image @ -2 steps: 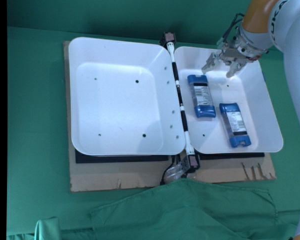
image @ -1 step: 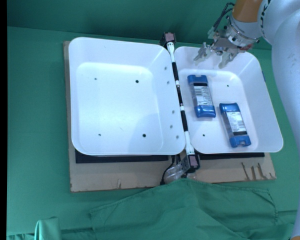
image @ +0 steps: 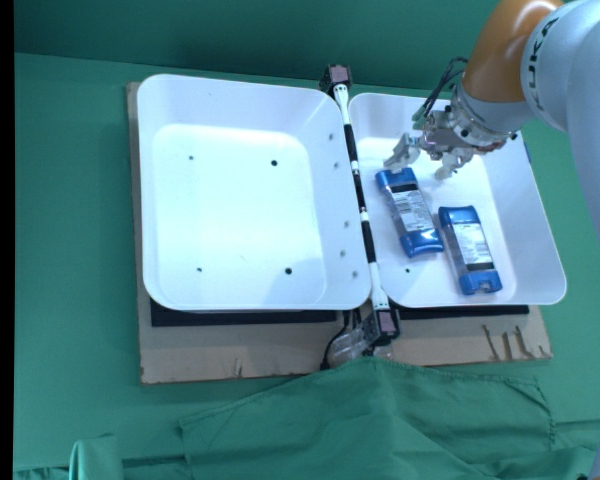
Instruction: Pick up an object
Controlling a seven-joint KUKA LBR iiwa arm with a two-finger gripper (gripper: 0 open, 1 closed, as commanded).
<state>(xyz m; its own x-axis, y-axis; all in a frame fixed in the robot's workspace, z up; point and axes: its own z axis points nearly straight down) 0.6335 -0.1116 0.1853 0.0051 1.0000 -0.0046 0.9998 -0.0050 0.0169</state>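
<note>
Two blue packets with white labels lie in the right bin (image: pixel 535 223). One blue packet (image: pixel 408 211) lies near the bin's left side, and the other blue packet (image: pixel 469 248) lies to its right, lower down. My gripper (image: pixel 424 160) hangs just above the upper end of the left packet, its two fingers spread apart with nothing between them. The grey arm with its orange band comes in from the upper right.
The left bin (image: pixel 240 193) is beside the right one, split from it by a white rod with black ends (image: pixel 360 198). Both bins rest on a cardboard sheet (image: pixel 230 358). Green cloth (image: pixel 380 423) bunches at the front.
</note>
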